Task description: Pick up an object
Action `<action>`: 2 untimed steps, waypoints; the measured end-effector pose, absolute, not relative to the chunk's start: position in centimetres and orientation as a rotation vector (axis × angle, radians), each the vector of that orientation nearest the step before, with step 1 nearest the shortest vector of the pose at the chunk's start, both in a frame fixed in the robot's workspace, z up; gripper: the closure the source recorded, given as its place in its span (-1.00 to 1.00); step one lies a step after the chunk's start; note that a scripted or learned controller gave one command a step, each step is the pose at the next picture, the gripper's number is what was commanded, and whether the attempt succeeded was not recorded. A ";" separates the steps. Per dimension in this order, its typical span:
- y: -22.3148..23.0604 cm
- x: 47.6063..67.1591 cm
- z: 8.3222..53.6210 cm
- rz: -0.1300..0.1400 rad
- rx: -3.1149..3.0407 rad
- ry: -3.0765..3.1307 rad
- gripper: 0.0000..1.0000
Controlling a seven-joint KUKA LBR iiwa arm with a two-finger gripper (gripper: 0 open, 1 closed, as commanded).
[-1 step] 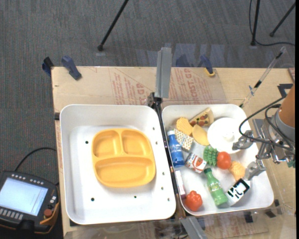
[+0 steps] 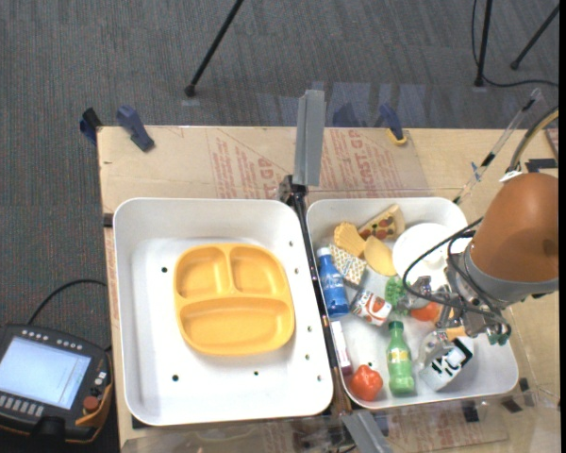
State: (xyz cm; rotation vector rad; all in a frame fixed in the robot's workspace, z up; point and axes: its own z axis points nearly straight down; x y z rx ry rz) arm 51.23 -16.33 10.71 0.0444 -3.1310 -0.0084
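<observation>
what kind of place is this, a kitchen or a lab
Probably a robot lab: an arm works over two white bins, with tripod legs on carpet and a teach pendant nearby.

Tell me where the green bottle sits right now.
The green bottle stands in the right bin, near its front edge, between the red tomato-like toy on its left and the hand on its right.

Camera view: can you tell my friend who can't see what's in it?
A robot arm hangs over the right bin, above toy food and small bottles. The left bin holds a yellow tray.
</observation>
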 end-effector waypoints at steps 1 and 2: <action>-9.9 51.7 9.1 0.006 0.119 -3.142 -1.00; -11.0 61.5 12.0 0.000 -0.079 -3.147 -1.00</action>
